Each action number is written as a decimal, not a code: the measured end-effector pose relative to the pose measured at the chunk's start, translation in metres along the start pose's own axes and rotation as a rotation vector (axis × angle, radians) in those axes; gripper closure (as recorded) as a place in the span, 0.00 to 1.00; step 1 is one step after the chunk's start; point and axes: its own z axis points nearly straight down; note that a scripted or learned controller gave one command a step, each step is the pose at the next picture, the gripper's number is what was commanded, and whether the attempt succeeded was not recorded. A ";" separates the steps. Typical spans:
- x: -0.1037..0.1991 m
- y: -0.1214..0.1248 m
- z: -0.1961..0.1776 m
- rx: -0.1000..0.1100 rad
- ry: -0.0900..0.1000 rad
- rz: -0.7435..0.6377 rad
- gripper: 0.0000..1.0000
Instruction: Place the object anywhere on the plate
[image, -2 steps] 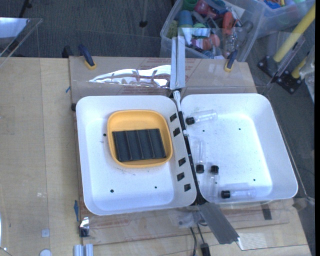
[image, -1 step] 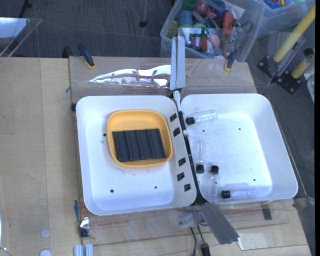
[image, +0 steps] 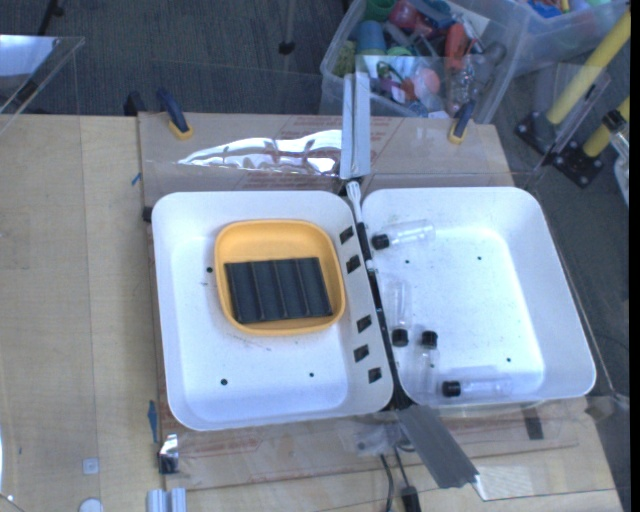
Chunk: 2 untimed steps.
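A yellow square plate (image: 231, 246) sits in the left white bin (image: 190, 375), towards its back. On the plate lies a black ribbed rectangular object (image: 277, 290), flat and covering most of the plate's floor. Several clear vials with black caps lie in the right white bin (image: 545, 300): one at the back left (image: 405, 236), one at the front (image: 475, 385), and small ones near the left wall (image: 428, 340).
A row of black clips (image: 360, 320) runs along the seam between the bins. A clear upright divider (image: 350, 125) stands behind the seam. A clear box of mixed items (image: 420, 50) is at the back. A grey metal piece (image: 435, 450) lies in front.
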 end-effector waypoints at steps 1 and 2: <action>0.000 -0.020 0.000 0.004 0.003 -0.295 1.00; -0.003 -0.022 0.001 0.002 0.004 -0.791 1.00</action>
